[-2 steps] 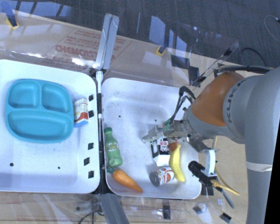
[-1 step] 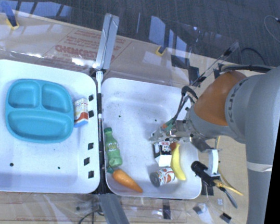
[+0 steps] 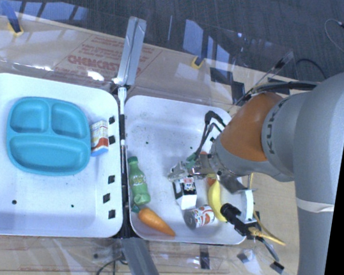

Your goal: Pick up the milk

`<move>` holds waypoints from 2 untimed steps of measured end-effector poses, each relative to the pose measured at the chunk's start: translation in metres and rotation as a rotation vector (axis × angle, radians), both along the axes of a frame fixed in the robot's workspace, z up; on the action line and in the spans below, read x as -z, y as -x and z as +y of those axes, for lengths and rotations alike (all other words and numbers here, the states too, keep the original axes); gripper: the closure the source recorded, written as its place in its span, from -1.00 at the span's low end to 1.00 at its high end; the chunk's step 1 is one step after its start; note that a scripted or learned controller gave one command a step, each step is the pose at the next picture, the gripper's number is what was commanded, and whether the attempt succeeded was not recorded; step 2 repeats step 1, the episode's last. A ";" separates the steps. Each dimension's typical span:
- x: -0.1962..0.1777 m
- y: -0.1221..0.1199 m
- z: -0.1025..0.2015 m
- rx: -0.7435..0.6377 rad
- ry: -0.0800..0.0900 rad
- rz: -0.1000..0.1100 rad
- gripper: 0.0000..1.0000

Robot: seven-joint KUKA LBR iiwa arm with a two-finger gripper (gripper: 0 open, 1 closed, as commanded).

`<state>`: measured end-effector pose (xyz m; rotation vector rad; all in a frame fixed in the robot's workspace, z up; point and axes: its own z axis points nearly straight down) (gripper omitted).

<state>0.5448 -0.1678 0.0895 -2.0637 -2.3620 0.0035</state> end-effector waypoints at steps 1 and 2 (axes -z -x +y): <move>-0.152 -0.007 0.084 -0.046 0.001 0.002 1.00; -0.152 -0.007 0.084 -0.046 0.001 0.002 1.00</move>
